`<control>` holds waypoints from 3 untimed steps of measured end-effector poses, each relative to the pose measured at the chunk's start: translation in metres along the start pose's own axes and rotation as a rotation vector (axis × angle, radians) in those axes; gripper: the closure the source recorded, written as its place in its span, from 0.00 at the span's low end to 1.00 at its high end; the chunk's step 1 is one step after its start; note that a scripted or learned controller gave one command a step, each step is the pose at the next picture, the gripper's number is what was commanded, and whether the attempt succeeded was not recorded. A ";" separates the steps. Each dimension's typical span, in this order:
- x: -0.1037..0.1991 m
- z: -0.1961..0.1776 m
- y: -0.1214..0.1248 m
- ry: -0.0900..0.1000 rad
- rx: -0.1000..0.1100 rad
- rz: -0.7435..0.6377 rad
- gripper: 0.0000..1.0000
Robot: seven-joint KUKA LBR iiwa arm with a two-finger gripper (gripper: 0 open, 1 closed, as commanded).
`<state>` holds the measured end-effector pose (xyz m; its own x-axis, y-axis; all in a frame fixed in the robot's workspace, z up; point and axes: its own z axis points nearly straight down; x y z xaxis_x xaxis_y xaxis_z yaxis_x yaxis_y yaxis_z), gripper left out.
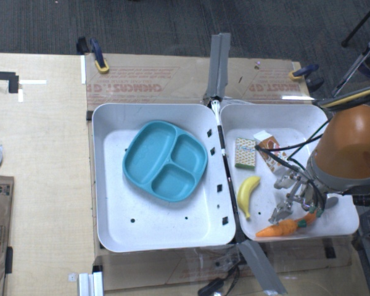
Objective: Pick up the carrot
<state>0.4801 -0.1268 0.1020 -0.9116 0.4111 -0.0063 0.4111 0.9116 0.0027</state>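
carrot lower right, at bin's front wall | pincer just above, aperture unreadable | straddle mid-body, clear wall, then close

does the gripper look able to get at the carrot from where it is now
Probably yes: the gripper hangs just above the carrot in the right bin, and the banana lies apart, leaving the way free.

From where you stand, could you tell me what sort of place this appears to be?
Probably a robotics lab test bench, not a kitchen: two shallow white bins sit on a plywood bench top with clamps at the edge, and toy food, including an orange carrot and a yellow banana, lies beneath the grey arm's gripper.
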 end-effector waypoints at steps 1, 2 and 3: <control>-0.007 0.005 0.000 -0.021 -0.004 -0.429 0.00; -0.009 0.005 -0.004 -0.018 -0.004 -0.414 0.00; -0.025 0.004 -0.039 -0.023 0.001 -0.695 0.00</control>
<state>0.4868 -0.1727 0.0976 -0.9631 -0.2678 -0.0278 -0.2676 0.9635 -0.0108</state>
